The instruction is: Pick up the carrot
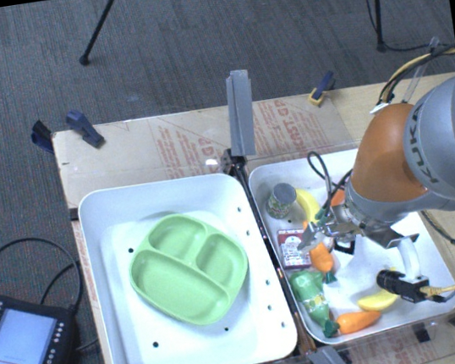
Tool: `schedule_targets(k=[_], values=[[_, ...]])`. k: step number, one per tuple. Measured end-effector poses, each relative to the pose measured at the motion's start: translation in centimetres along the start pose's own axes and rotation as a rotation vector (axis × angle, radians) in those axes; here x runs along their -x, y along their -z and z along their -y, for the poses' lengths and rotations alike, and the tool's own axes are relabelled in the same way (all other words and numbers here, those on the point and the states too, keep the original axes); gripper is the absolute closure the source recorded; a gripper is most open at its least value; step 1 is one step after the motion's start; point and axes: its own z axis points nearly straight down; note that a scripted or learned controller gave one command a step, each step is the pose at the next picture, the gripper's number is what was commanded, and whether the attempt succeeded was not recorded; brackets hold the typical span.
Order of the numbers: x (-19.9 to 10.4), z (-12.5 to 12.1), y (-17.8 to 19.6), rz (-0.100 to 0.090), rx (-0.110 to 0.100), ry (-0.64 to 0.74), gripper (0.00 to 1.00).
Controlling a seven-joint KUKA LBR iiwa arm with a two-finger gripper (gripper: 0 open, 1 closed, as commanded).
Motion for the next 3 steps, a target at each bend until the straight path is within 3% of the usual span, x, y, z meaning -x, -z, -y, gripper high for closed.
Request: schedule_targets(k=[1,2,3], values=[[-0.4,0.2,0.0,0.006,-0.006,0.274,0.00],[-1.7,-1.9,8.3,-0.009,-0.039,0.315,0.00],[-0.2,0.3,0.6,-0.003,-0.018,0.360,0.00]])
